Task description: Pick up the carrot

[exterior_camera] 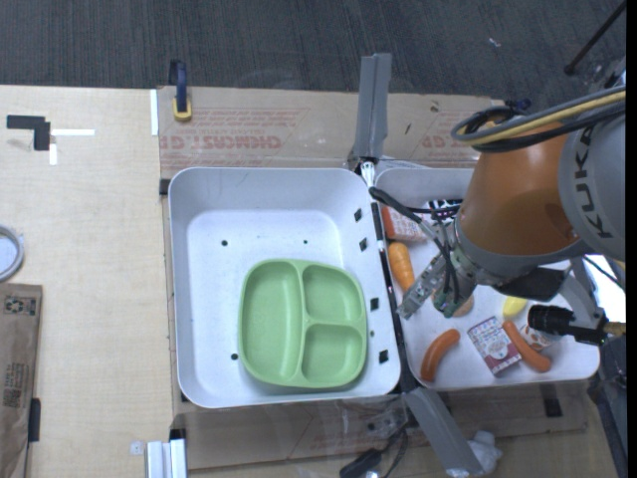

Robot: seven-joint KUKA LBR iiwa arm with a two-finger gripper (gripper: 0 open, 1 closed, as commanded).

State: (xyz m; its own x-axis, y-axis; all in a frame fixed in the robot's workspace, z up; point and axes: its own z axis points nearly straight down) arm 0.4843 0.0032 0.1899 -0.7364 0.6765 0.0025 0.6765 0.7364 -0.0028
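Gripper [439, 293] is down in the right bin [468, 374], low over its left half. The wrist and orange band [513, 207] hang right above it and block most of my view. I can't tell how wide it is from this angle, it's just a dark tangle of metal and cable. I see nothing clamped in it.

Carrot [400, 264] lies on the bin floor at the left wall, just left of the gripper, long axis roughly up-down in the view. It looks apart from the gripper, though the gap is small and I can't rule out contact. It is not lifted.

Other things in that bin:
- red pack [402, 226] just behind the carrot, partly under cables
- orange-red sausage [439, 354] near the front wall, tilted, apart from the gripper
- small carton [495, 347] right of it, with a second sausage [528, 350] beside that
- yellow piece [514, 307] under the arm (mostly hidden, can't say what it is)

The left bin [189, 267] holds a green plate [303, 322] with three compartments, sitting flat towards the front right. The arm is well clear of it.
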